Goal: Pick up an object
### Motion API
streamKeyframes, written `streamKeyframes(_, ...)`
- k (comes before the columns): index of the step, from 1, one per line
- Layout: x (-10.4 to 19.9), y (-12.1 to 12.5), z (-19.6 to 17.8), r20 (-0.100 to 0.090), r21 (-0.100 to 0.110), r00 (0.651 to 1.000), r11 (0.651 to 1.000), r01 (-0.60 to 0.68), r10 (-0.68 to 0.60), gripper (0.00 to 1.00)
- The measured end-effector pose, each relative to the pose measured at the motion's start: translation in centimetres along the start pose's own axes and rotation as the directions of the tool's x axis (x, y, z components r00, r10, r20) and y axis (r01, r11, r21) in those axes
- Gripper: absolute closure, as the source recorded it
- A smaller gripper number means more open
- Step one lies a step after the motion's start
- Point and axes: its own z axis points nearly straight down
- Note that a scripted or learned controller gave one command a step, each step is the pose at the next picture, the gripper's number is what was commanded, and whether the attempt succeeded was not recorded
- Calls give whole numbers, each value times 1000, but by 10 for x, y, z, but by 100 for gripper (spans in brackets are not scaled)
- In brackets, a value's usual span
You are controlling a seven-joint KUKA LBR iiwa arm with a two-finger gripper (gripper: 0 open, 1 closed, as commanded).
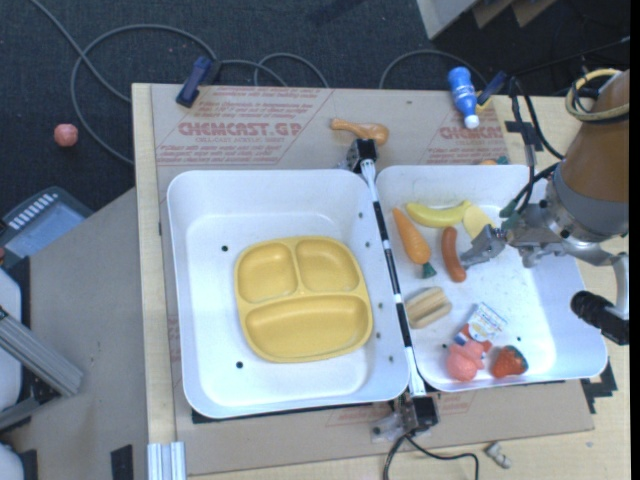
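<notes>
On the counter [250, 118] two shallow white bins sit side by side. The left bin [200, 268] holds a yellow divided plate [300, 298] with three compartments, lying flat near its middle. The right bin [560, 348] holds the loose objects: a yellow banana [440, 213] near the far edge, an orange carrot [410, 238] with a green tip lying beside the divider between the bins, a red sausage [453, 255] just right of the carrot, a tan bread roll [427, 306] below them, a small white packet [486, 321], a pink toy [462, 360] and a red strawberry [508, 361] at the near edge.

The arm reaches in from the right, its orange band [600, 163] above the wrist. The gripper [478, 250] sits low over the right bin, its fingers slightly parted and pointing left, the tips just beside the sausage's right side. Nothing lies between the fingers. The banana lies just above the gripper.
</notes>
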Motion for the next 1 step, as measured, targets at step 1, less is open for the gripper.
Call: streamKeyframes(1,12,57,35,1,-2,1000,1000,1,-1,0)
